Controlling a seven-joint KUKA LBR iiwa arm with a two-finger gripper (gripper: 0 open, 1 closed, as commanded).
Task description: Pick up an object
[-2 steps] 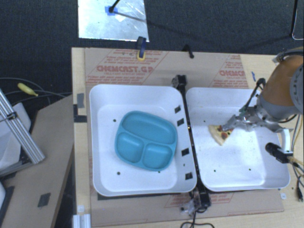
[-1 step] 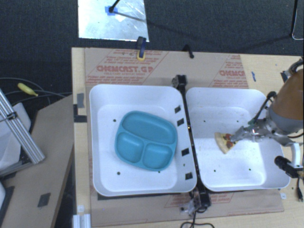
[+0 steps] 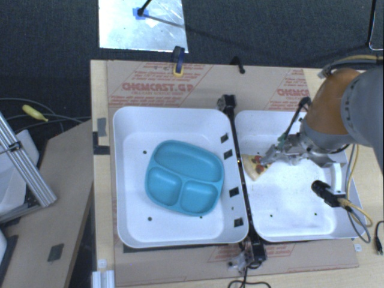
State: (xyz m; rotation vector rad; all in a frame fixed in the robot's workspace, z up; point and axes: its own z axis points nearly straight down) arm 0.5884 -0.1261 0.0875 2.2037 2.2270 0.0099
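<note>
- I count two shallow white bins side by side on my bench: the left bin and the right bin, joined along a dark centre divider with black clips.
- In the left bin I see one blue plate with three compartments, lying flat near the middle of the bin floor.
- In the right bin I make out one small object, tan and wedge-shaped with reddish spots, like a toy pizza slice. It lies on the bin floor close to the left wall, just beside the divider.
- One arm comes in from the right, grey with its orange band above the wrist, bent down over the right bin.
- The gripper sits low in the right bin, pointing left, its tip just beside or touching the small object; I cannot tell which.
- I cannot tell whether the jaws are apart or together; the metal parts blur into each other at this angle.
- The bins rest on one brown cardboard sheet printed with red lettering, laid on the bench.
- Beyond the cardboard the floor is dark carpet, with one shiny silver sheet lying on it at the top.
- At the far left I see a slanted aluminium frame piece and one yellow item near some cables.
</note>
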